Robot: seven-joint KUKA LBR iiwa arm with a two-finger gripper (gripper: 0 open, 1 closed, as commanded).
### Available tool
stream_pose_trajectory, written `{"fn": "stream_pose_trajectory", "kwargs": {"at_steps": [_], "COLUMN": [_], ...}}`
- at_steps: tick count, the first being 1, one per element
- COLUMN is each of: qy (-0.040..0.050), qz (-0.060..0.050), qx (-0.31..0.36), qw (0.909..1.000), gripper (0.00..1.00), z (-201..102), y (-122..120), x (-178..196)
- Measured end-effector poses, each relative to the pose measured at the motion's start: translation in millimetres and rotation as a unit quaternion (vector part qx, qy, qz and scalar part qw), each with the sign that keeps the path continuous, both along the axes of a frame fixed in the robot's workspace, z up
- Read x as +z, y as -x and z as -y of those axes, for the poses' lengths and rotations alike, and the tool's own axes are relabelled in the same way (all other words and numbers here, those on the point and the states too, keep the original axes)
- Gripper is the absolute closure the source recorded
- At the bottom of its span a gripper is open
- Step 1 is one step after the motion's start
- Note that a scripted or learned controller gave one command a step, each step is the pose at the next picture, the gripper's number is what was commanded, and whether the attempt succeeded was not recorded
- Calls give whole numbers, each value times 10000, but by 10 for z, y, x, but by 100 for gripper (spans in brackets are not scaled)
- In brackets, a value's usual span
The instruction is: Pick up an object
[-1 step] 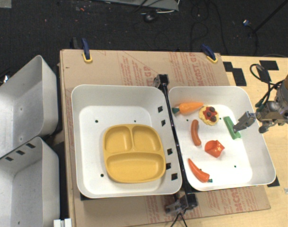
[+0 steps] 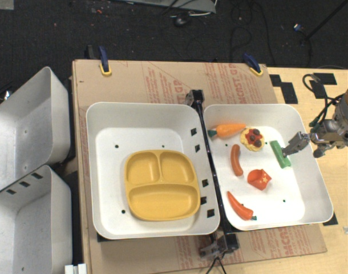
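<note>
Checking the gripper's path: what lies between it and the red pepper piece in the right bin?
In the camera view, the green stick lies between the gripper and the red pepper piece.

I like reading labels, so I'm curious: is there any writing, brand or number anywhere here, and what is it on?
Red print near the far edge of the cardboard sheet: too blurred and turned away to read.
Red print near its front right edge: also too blurred to read.
Yellow tray and white bins: no lettering that I can make out.
</note>
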State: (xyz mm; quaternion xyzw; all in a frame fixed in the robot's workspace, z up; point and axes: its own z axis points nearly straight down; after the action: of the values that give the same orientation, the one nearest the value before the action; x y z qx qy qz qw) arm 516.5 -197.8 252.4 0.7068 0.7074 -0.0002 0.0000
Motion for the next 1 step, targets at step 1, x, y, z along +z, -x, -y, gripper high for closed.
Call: {"fn": "stream_pose_trajectory", "kwargs": {"at_steps": [1], "qy": [-4], "qz": [-14], "qx": [-9], "qw": [10000], "gripper": [0], "z": [25], "y": [-22], "x": [-433]}}
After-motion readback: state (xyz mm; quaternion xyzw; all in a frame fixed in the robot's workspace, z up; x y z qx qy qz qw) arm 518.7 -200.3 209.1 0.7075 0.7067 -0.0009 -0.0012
